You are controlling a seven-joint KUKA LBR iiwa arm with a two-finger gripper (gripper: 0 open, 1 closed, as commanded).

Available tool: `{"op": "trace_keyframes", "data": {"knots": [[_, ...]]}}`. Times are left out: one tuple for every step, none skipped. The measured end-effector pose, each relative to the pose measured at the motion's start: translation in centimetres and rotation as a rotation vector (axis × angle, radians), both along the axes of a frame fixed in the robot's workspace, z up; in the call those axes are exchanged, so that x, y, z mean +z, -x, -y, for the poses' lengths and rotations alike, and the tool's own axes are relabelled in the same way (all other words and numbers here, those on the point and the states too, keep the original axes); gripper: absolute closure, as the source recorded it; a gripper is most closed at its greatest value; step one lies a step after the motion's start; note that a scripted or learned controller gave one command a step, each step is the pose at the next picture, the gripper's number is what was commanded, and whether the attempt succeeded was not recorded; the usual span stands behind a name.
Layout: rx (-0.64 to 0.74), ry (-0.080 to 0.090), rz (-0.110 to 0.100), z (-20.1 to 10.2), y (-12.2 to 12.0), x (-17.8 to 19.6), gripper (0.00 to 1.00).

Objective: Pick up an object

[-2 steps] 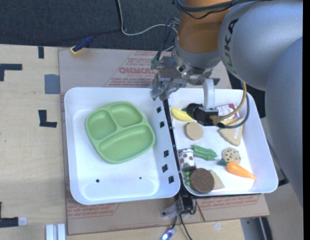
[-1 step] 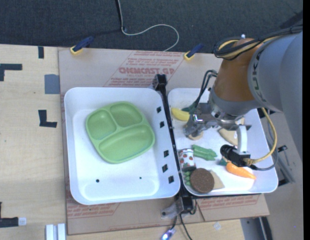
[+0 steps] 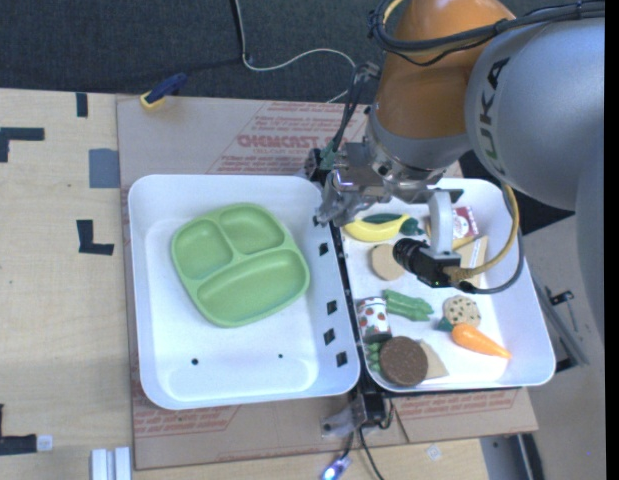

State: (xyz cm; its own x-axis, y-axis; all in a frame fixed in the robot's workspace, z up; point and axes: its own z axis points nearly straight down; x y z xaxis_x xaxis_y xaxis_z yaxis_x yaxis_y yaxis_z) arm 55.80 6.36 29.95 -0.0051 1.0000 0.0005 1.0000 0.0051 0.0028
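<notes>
The right bin (image 3: 529, 368) holds several toy foods: a yellow banana (image 3: 377, 229), a beige round slice (image 3: 386, 262), a green pea pod (image 3: 407, 305), a small printed can (image 3: 374, 318), a brown patty (image 3: 403, 360), a speckled cookie (image 3: 461, 311) and an orange carrot (image 3: 479, 340). My gripper (image 3: 337, 200) hangs low at the upper left corner of that bin, over the divide between the two bins and just left of the banana. The wrist body hides its tips. Nothing shows in its grasp.
The left bin (image 3: 154, 298) holds a green divided plate (image 3: 241, 263). A white and red package (image 3: 465, 224) lies at the right bin's back, partly under the arm. The big grey and orange arm (image 3: 439, 58) covers the back of the right bin. Cables run behind the bench.
</notes>
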Motion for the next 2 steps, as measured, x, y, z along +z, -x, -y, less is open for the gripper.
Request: {"op": "trace_keyframes", "data": {"knots": [[-0.003, 0.000, -0.005, -0.1, 1.5, 0.8, 1.00], [-0.009, 0.002, -0.006, 9.1, -1.3, -12.0, 1.00]]}}
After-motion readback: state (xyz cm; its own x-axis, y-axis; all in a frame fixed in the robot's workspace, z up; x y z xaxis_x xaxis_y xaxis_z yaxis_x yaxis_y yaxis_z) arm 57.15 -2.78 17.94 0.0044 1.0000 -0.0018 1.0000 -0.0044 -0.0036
